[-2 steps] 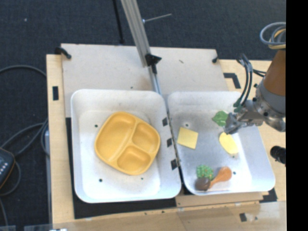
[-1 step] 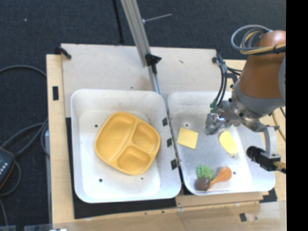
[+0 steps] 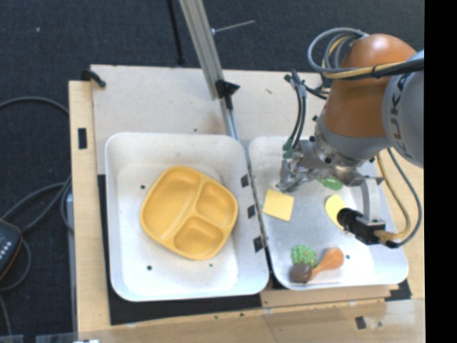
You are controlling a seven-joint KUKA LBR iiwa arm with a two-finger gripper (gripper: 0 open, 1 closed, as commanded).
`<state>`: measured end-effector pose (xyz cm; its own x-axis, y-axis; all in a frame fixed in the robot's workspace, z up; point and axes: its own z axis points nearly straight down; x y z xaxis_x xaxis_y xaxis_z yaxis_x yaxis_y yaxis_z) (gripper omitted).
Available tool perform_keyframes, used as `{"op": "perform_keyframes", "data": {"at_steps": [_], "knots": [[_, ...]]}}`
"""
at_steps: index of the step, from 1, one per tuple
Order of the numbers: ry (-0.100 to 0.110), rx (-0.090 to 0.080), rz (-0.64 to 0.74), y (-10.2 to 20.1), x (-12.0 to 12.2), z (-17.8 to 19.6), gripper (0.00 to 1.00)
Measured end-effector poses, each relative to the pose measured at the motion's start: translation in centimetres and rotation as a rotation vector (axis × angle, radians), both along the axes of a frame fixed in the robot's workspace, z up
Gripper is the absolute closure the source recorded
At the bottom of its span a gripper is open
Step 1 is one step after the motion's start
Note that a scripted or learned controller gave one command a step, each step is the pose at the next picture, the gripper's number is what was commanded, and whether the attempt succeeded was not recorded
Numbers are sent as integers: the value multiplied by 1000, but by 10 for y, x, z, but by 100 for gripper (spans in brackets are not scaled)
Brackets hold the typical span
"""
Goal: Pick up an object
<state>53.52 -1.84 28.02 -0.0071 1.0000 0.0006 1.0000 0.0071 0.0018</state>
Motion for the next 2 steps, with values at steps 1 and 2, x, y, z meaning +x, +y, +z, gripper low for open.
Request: {"op": "perform_keyframes", "data": {"at_steps": [1, 2], "knots": [[3, -1, -1, 42, 10, -16, 100], [5, 0, 0, 95, 16, -32, 100]]}}
